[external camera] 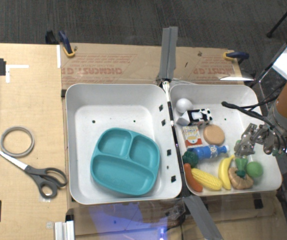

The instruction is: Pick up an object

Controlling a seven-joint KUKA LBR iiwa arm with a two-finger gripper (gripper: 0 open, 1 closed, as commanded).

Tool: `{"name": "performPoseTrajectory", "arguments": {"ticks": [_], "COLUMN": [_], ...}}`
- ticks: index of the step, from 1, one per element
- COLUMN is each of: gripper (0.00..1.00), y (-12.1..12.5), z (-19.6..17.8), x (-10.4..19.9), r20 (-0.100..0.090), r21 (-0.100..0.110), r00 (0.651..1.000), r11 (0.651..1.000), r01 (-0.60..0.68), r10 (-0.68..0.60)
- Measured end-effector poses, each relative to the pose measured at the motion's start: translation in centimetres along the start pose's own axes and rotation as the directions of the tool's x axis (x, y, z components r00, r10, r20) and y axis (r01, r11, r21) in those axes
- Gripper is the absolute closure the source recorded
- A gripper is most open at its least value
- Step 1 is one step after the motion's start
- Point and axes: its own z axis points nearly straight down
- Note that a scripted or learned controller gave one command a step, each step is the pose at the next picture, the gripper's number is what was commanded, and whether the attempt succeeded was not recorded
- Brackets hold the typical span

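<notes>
Reaching in from the right, the claw [247,141] hangs over the right bin [233,91], near its right wall. Whether it is wide or narrow, I cannot tell, and nothing shows between its tips.

Just below the claw, in the bin's front right corner, sit a green ball [254,170] and a brown bun [242,181]. A banana [224,172] lies just beside them. Corn [206,178] and a carrot [193,179] lie along the front edge. A blue bottle [210,152] lies across the middle, with a round tan cookie [214,134] above it. A black and white cow [200,115] and a white ball [183,104] are near the back left corner.

The left bin [114,96] holds a teal plate [126,161] with three parts.

On the bench's left side lie scissors [36,173] and a roll of tape [17,141].
</notes>
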Motion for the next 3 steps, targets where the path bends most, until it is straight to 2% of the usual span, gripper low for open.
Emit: {"name": "performPoseTrajectory", "arguments": {"ticks": [1,2,3], "gripper": [0.00,1.00,1.00], "y": [1.5,1.5,6.4], "z": [8.6,7.7,8.6], "x": [2.4,2.2,4.2], "r20": [-0.003,0.001,-0.002], "r21": [-0.001,-0.001,-0.001], "r00": [1.000,1.000,1.000], "r11": [1.000,1.000,1.000], "r01": [0.026,0.028,-0.006], "r10": [-0.026,-0.028,0.006]}}
